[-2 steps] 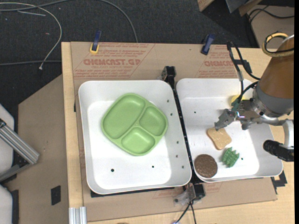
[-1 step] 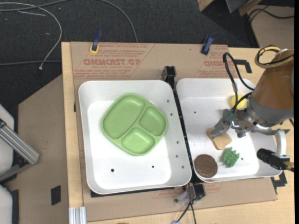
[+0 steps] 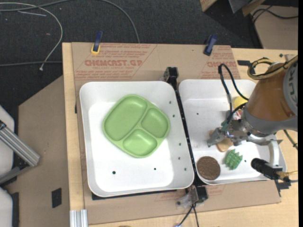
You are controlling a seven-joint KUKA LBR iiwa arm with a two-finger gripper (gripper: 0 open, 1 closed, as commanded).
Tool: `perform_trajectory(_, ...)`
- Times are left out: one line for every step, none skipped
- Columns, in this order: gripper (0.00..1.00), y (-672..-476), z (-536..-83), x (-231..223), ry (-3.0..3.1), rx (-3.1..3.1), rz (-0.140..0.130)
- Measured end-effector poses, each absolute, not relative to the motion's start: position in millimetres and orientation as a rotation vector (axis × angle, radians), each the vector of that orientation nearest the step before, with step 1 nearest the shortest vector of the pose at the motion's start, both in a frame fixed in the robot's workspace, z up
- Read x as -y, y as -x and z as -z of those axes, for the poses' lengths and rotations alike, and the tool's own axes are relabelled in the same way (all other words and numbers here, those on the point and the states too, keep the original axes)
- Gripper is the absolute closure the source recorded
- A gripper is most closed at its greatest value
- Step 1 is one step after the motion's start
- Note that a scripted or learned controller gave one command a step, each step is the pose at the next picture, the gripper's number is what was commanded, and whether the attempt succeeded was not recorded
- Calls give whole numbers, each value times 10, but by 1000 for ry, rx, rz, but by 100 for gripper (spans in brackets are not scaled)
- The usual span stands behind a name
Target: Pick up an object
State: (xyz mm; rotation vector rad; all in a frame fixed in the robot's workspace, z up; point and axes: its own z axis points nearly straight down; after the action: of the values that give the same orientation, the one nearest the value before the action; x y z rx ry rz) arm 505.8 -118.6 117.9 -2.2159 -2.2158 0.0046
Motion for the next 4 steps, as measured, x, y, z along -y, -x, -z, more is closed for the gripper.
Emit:
perform_trajectory(0,-5065,-854,1187,2222,2220,0)
perform_trajectory(100,-5095,-999,1210,2233,2226,7)
perform_trajectory(100,-5009,-1531,1183,2223,2225,5)
perform_trajectory(100,-4987,-1969,1200,2223,2225,4)
